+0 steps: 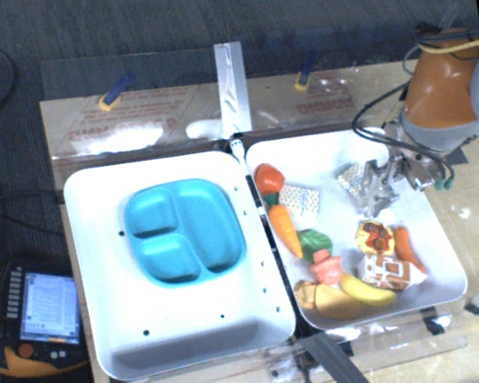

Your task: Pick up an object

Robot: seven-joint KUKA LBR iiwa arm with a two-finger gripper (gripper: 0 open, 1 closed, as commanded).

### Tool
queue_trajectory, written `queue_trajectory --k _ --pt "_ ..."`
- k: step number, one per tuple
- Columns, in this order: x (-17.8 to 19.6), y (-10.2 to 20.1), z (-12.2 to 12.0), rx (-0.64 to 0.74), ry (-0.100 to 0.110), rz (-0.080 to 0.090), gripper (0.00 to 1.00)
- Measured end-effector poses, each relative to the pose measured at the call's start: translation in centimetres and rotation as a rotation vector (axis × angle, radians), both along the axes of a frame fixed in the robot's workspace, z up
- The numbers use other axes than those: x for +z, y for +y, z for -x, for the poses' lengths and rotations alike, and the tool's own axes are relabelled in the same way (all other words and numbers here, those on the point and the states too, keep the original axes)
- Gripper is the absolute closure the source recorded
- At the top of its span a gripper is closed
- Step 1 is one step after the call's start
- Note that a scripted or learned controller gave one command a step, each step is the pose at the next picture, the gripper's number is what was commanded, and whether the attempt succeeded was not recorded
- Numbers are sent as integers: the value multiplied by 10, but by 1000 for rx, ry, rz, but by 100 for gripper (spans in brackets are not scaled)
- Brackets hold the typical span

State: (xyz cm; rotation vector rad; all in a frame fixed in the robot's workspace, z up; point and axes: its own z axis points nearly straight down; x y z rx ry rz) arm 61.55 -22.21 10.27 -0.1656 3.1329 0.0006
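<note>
Camera view: arm [446, 92] reaches from right, gripper [373, 184] over right bin [449, 274].

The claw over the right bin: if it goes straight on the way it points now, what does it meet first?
The claw points down and left into the right bin. Straight on, it would probably meet the bin's bare white floor first, beside the patterned packet; depth is unclear.

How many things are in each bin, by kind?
Left bin:
Blue divided tray: 1

Right bin:
Toy foods (tomato, carrot, banana and others, heaped, so roughly): 7
Printed packets: 2

Total: about 10
</note>
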Motion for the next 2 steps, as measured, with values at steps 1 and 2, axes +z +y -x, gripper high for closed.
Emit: queue_trajectory --k 1,2 --pt "0 0 0 0 0 0 0" --pt "-9 66 46 33 -11 3 0"
